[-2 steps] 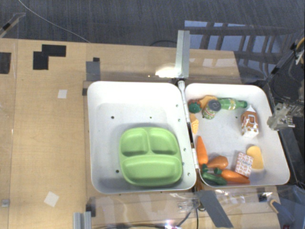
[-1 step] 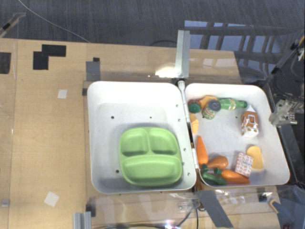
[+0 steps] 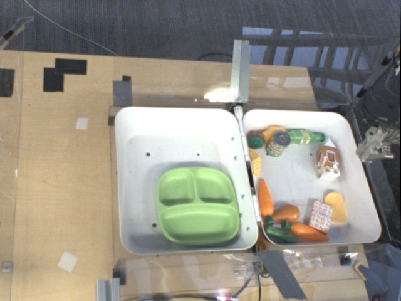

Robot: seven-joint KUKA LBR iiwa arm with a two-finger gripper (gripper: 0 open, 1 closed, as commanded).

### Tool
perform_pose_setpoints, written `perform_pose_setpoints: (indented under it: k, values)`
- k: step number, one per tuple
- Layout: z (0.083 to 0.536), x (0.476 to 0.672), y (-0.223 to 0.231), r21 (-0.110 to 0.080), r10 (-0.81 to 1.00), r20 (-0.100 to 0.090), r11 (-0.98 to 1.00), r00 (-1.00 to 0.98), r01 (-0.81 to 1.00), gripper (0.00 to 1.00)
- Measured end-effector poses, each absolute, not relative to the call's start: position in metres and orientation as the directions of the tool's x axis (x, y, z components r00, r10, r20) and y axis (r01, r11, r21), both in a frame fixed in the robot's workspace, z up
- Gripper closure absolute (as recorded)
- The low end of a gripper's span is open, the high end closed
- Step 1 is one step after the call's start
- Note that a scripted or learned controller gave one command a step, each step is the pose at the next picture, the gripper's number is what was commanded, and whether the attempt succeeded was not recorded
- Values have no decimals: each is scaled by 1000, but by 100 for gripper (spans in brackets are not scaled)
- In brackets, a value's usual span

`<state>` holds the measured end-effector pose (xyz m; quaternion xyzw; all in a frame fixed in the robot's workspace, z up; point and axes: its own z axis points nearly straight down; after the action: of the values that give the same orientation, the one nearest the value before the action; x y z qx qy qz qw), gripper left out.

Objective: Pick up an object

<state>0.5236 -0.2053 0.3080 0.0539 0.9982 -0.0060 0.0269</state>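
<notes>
The grey metal gripper (image 3: 376, 143) is parked just off the right white plastic bin (image 3: 351, 127), past its 3 o'clock rim, nothing seen held. Open or shut can't really be told from this angle tbh.

Closest to it, the small brown-and-white patterned toy box (image 3: 328, 162) is found at about 2 o'clock inside that bin. A green plastic bottle (image 3: 305, 136) is laid on its side at 12 o'clock, touching a little jar with a dark lid (image 3: 276, 144). A pink checkered packet (image 3: 320, 216) is set at 5 o'clock, and an orange toy carrot (image 3: 265, 197) is laid along the 8 o'clock wall.

In the left white plastic bin (image 3: 144, 130), a lime green divided plate (image 3: 198, 204) is sat toward 5 o'clock.
</notes>
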Motion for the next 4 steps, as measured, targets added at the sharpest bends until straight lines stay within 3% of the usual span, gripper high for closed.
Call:
perform_pose_setpoints:
  k: [1,2,3,4]
  values:
    - [305,565,-205,-2,-23,-11,1000,-1000,-23,100]
    - [296,636,-200,-2,-164,-10,986,-986,-164,100]
    - [304,671,-205,-5,-239,-13,971,-971,-239,100]
    - [319,673,-204,-9,-240,-27,971,-970,-240,100]
